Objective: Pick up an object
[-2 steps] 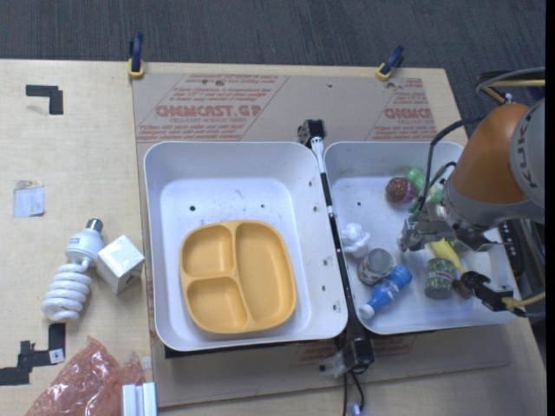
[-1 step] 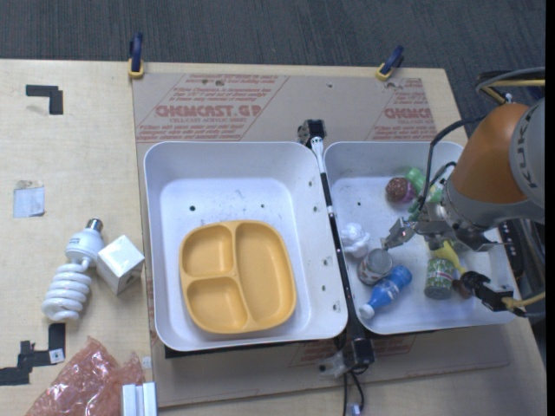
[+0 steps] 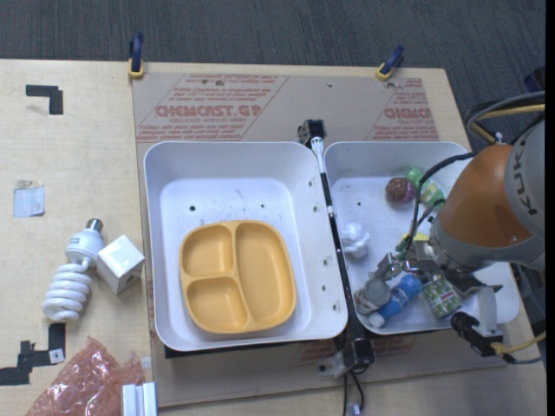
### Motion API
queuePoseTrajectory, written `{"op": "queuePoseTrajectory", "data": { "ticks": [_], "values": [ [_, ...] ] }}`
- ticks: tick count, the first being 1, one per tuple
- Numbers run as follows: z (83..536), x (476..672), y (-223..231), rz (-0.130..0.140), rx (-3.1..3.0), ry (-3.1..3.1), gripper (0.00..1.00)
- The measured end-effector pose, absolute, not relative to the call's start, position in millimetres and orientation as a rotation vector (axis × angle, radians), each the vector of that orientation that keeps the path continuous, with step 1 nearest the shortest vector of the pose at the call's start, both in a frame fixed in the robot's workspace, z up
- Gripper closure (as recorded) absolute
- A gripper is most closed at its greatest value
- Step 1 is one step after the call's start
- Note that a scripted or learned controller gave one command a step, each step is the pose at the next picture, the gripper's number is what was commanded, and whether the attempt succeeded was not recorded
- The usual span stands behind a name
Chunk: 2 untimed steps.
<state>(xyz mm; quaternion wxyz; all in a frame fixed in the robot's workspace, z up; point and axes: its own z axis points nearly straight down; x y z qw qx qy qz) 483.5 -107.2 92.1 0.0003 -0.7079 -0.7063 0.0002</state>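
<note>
Arm (image 3: 486, 211) hiding right bin's (image 3: 347, 167) clutter

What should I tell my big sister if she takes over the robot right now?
Tool: low in the right bin, over the pile at its near end; the view does not settle whether it grips anything.
Things: blue bottle, white lump and speckled ball in the right bin; yellow divided plate in the left bin.
Done: arm is down at the pile.
Left: grab one thing and lift it.
</note>
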Motion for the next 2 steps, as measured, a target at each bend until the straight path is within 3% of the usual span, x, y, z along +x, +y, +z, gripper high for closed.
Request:
{"op": "queuePoseTrajectory", "data": {
  "ticks": [1,2],
  "values": [
    [102.0,485.1,-107.8,-0.002,-2.227,-2.219,1.00],
    [192.3,478.6,-42.9,-0.001,-2.222,-2.223,1.00]
  ]
}}
